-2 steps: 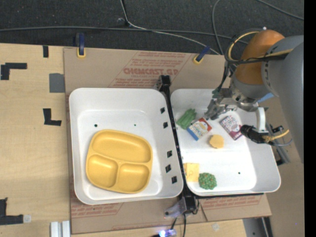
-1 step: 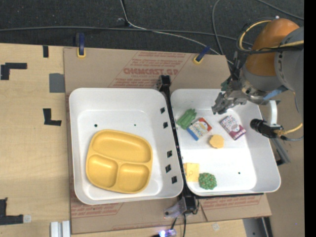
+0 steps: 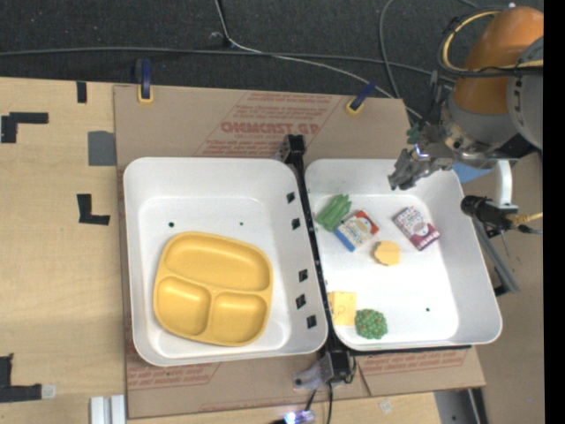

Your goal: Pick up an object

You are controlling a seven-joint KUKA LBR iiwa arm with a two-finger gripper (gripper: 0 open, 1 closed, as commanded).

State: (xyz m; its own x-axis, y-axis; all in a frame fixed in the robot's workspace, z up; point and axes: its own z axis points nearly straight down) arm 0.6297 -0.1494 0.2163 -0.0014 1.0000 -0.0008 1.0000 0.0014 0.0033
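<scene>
Bins come as a pair, two shallow white plastic trays with rounded corners set side by side on a brown cardboard sheet (image 3: 265, 126) atop the pale wooden tabletop (image 3: 53, 237). One thing lies in the left bin (image 3: 141, 184): a glossy yellow plate (image 3: 212, 287), rounded, moulded into three compartments, toward that bin's near edge. Six small things lie in the right bin (image 3: 468, 307). A ribbed green leafy piece (image 3: 335, 211) lies near its far left corner, with a flat printed packet (image 3: 357, 230) in red, white and blue just beside it. A crinkled purple-and-white packet (image 3: 415, 227) lies toward the right edge. One smooth, round yellow-orange piece (image 3: 387, 253) sits near the middle. By the near left corner a flat yellow square (image 3: 342, 306) lies along the left wall, and a bumpy green broccoli-like lump (image 3: 371, 323) sits just beside it at the near edge. The tool (image 3: 404, 177) hangs over the right bin's far edge, well apart from every object; its dark fingers point down and to the left, and whether they are spread or pressed together cannot be told. One orange band (image 3: 503, 47) caps the grey arm at the far right corner. Two clamps, one yellow-and-blue (image 3: 144, 85) and another similar (image 3: 358, 100), pin the cardboard's far edge.
</scene>
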